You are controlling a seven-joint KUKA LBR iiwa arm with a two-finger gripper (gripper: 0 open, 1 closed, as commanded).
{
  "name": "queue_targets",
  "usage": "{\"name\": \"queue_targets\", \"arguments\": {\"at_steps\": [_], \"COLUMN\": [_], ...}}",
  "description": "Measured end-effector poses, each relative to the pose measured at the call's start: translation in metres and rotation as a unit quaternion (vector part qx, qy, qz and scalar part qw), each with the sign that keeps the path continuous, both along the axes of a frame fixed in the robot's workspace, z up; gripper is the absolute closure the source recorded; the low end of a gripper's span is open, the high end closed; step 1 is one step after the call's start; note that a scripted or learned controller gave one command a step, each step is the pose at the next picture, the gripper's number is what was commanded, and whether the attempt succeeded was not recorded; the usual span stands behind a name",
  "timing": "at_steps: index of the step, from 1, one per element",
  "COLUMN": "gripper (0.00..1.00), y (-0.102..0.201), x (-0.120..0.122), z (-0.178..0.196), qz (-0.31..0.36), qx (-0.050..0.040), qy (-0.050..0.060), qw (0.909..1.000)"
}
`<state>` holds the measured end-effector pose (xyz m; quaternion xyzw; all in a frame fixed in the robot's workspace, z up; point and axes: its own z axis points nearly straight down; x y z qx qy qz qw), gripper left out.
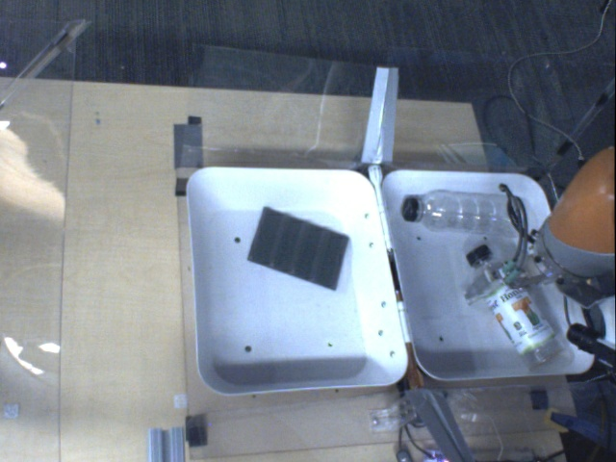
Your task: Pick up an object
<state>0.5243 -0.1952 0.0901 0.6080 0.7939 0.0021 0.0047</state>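
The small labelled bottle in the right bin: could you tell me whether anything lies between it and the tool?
Nothing visible does. The tool hangs right at the upper end of the small labelled bottle in the right bin. The clear plastic bottle lies apart, along the bin's far wall.

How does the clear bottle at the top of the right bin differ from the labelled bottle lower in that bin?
The clear bottle has no label and a dark cap; the labelled bottle wears a white, orange and green label. The clear bottle lies crosswise along the bin's far wall; the labelled bottle lies slantwise by the gripper. Both lie on their sides in the right bin.
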Motion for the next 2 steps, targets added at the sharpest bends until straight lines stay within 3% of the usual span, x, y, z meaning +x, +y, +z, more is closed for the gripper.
{"name": "queue_targets", "arguments": {"at_steps": [1, 2], "gripper": [0.00, 1.00], "y": [-0.010, -0.009], "x": [0.053, 0.054], "z": [-0.001, 0.009], "qz": [0.016, 0.018], "qx": [-0.0004, -0.0003], "qy": [-0.001, -0.002], "qw": [0.9999, 0.9998]}}
